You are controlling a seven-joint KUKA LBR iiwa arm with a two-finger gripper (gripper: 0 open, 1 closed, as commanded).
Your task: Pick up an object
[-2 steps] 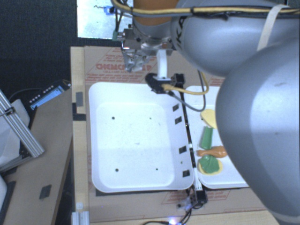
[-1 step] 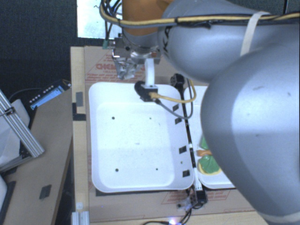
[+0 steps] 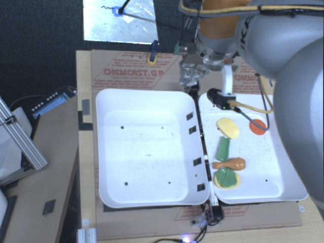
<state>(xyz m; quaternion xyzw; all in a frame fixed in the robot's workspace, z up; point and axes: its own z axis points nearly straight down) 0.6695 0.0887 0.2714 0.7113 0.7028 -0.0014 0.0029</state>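
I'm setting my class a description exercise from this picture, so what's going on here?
A grey robot arm reaches in from the right, its claw poised above the far end of the divide between the left bin and the right bin. Its job is to pick up an object. In the right bin lie a yellow piece, an orange disc, a green piece, a brown drumstick-shaped toy and a green-and-yellow lump. None is lifted.

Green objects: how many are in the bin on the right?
2. One green stick lies between the yellow piece and the brown piece; a green lump lies just below the brown piece. The arm may hide others.
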